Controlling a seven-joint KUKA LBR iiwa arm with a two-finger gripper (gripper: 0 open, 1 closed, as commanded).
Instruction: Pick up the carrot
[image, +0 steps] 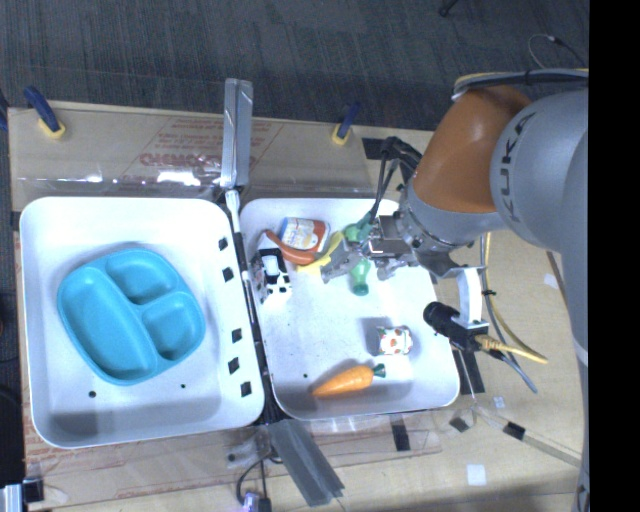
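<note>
Carrot (346, 380) lies at the right bin's (300, 340) near edge. Well apart, toward the far side, the pincer (352, 262) hangs; spread or pressed together, I cannot tell.

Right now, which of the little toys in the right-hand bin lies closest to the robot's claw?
The green toy, lying right under the gripper. The carrot lies far off at the bin's near edge, and the black-and-white toy sits by the divider.
</note>
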